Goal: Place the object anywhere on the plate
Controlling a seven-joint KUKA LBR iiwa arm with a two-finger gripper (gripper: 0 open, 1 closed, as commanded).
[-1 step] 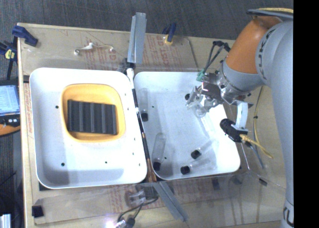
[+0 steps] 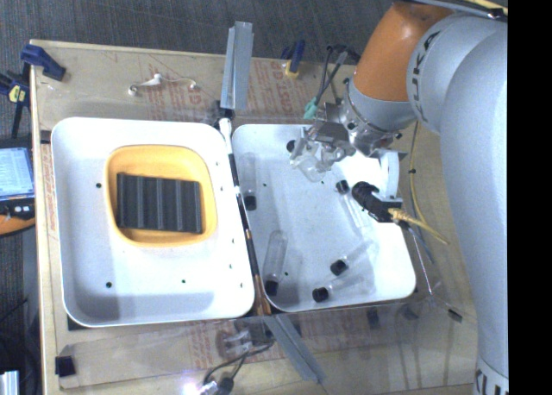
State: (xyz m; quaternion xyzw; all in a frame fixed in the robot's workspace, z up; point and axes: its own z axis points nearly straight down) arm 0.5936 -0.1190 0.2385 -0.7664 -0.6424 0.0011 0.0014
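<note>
A yellow plate (image 2: 159,159) with a dark ribbed centre lies in the left bin (image 2: 86,281). Several clear tubes with black caps lie in the right bin (image 2: 392,285): one tube (image 2: 275,257) near the front left, another tube (image 2: 245,179) by the left wall, and a third tube (image 2: 355,261) at the front right. My gripper (image 2: 316,153) hangs low over the back of the right bin, under the orange band of the arm (image 2: 388,48). I see nothing clearly held in it.
A metal rail (image 2: 235,65) stands behind the seam between the bins. Blue clamps (image 2: 39,61) sit at the bench's back left, and cables run by the right bin's right wall (image 2: 405,216).
</note>
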